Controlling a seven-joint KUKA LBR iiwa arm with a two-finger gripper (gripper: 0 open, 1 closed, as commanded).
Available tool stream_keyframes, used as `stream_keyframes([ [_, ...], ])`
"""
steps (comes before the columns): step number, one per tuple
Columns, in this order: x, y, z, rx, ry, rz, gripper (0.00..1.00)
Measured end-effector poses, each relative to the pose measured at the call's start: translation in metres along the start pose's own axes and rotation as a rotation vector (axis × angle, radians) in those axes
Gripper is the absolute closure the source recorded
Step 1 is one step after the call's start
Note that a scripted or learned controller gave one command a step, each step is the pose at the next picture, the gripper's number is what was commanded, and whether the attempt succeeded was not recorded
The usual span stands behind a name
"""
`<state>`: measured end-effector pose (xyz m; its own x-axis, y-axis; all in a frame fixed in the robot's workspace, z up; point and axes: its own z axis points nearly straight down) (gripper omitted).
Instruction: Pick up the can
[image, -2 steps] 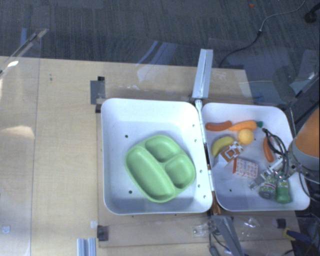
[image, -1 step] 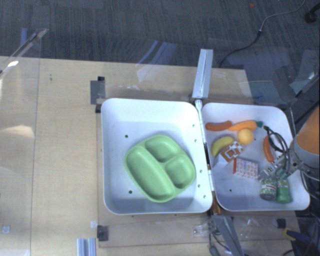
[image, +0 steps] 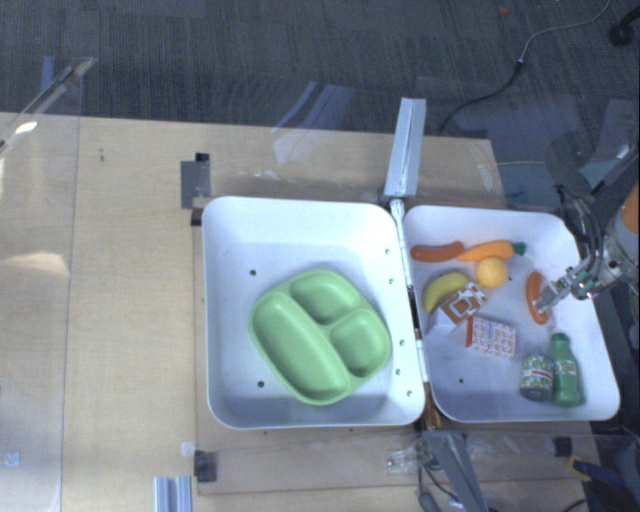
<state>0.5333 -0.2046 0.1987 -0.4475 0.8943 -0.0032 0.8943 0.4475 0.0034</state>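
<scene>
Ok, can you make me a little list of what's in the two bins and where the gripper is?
left bin: green plate with three sections
right bin: can, green bottle, banana, lemon, carrot, hot dog, two small boxes
can: front right corner, beside the bottle
gripper: over right bin, above an orange thing, away from the can

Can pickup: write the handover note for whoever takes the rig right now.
Gripper: over the right bin, near its right side, above an orange item; nothing seen between its fingers.
Can: in the right bin's near right corner, touching a green bottle.
Left bin: holds a green divided plate.
Done: nothing; the can is not yet lifted.
Left: move toward the can, grip it, lift it.
</scene>
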Motion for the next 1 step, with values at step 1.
stream_keyframes([
  [1, 0.0, 0.0, 0.0001, 0.0, 0.0, 0.0, 0.0],
])
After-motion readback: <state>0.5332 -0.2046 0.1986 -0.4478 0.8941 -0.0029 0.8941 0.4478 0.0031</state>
